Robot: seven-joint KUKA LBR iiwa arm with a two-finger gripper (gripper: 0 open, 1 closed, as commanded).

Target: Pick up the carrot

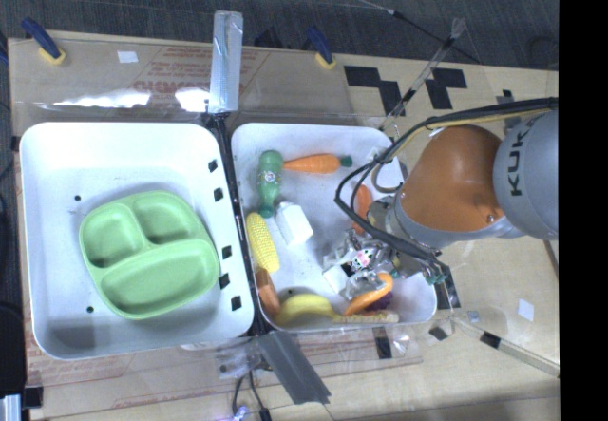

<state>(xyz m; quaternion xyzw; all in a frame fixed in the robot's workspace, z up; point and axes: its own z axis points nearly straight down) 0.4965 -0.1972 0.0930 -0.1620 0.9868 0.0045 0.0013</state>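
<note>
The carrot (312, 163), orange with a small green top, lies flat near the back wall of the right bin (313, 136). My gripper (365, 265) hangs low over the bin's front right part, well in front of the carrot and to its right. The arm's orange band and grey wrist (454, 183) cover the bin's right side. Right under the gripper lies a small orange item (373, 294), which is partly hidden.
The right bin also holds a green bottle (270, 178), a white block (293, 222), a corn cob (262, 241), a banana (304, 307) and an orange piece (269, 295). A green divided plate (150, 252) sits in the left bin (57, 153).
</note>
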